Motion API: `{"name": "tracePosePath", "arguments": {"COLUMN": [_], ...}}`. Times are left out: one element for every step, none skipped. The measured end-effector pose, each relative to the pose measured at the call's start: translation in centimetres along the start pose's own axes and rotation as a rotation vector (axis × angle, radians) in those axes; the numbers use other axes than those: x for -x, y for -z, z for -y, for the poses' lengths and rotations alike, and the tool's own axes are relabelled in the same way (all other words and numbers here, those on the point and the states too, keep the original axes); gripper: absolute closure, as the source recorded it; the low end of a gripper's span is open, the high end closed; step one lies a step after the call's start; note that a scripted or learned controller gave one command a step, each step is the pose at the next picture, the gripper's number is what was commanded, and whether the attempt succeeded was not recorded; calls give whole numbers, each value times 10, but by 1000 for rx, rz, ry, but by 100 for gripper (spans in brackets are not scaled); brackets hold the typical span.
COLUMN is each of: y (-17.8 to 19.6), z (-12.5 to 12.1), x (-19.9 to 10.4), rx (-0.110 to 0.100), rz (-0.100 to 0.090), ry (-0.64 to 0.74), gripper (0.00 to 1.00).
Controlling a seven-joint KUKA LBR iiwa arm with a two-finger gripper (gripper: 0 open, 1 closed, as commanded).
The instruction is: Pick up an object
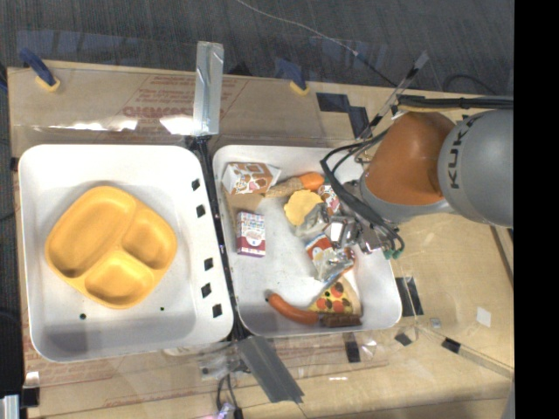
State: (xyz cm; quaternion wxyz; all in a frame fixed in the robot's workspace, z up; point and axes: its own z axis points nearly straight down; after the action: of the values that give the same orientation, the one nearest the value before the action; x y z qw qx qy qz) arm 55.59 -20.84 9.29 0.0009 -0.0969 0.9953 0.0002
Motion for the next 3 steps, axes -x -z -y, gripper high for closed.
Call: {"name": "tracePosePath", "arguments": {"y": [0,1,0], "z": [-14,-1,-6], "x": [13,10,3], "rx": [-2,2,1], "rz": [2,2,-1], "ry": [29,157,167], "gripper": [0,0,0]}}
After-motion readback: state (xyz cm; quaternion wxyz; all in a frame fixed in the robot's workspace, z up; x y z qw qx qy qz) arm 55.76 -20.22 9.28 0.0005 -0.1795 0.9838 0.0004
